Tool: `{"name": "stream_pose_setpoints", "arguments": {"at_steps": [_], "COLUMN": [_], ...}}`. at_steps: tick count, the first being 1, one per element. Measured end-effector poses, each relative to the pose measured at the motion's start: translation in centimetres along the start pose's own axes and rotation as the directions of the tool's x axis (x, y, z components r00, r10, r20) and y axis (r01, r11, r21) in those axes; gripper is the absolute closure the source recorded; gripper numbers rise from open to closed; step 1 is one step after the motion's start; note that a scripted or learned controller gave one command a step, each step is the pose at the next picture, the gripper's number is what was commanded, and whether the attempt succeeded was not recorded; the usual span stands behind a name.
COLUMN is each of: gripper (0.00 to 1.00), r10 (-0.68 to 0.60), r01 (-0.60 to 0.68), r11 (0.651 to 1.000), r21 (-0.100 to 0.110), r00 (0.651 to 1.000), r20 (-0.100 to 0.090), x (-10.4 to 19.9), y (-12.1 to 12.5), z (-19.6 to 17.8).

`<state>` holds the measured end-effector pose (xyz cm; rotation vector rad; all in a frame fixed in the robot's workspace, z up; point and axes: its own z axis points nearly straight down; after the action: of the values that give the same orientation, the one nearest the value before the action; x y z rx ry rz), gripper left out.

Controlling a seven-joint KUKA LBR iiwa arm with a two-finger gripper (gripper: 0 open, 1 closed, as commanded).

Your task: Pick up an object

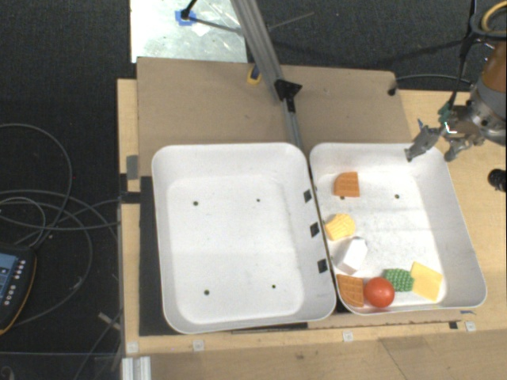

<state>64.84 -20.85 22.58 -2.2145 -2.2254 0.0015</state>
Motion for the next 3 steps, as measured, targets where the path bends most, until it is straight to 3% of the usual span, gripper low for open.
{"name": "stream_pose_setpoints", "arguments": {"at_steps": [1, 3], "gripper": [0.0, 0.0], "r10": [-0.002, -0.001], "r01": [0.002, 0.001], "r11": [1.0, 1.0], "r21": [-0.004, 0.001], "r00": [1.0, 1.0], "r20": [0.002, 0.0], "x": [0.0, 0.6], "y": [0.1, 0.1], "z": [-0.3, 10.1]}}
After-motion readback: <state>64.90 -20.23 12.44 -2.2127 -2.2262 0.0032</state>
